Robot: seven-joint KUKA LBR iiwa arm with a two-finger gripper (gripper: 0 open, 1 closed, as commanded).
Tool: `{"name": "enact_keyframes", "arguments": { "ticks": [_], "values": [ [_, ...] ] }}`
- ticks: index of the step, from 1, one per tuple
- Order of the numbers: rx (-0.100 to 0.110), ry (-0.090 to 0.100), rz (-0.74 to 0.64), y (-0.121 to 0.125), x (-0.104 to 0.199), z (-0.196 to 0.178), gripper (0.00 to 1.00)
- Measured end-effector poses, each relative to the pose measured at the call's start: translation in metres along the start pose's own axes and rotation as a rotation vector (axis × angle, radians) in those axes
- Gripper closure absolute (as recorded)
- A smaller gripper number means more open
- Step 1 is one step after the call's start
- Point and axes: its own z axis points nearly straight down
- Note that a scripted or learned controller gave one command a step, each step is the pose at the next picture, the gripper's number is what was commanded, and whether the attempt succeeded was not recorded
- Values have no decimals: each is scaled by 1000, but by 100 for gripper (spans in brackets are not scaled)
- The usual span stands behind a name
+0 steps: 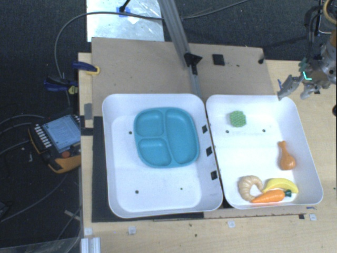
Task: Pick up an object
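Note:
The right bin (263, 144) holds a green knobbly ball (237, 119) near its back, an orange pear-shaped piece (286, 156) at its right side, and a tan croissant (249, 186), a yellow banana (281, 184) and an orange carrot (270, 196) clustered at its front right corner. My gripper (296, 87) hangs above the bin's back right corner, outside the rim, with its two fingers spread apart and nothing between them. It is well clear of all the objects.
The left bin (158, 194) carries a blue divided plate (166, 136). A slanted metal pole (176, 22) rises behind the bins. Clamps and a handheld pendant (58, 141) lie off the bench at left.

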Motion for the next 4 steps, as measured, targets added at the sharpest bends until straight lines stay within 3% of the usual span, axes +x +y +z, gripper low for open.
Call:
{"name": "enact_keyframes", "arguments": {
  "ticks": [1,3,4],
  "values": [
    [-2,-1,0,0,0,-1,0],
    [1,0,1,3,3,85,0],
    [3,1,-2,6,6,148,0]
  ]
}}
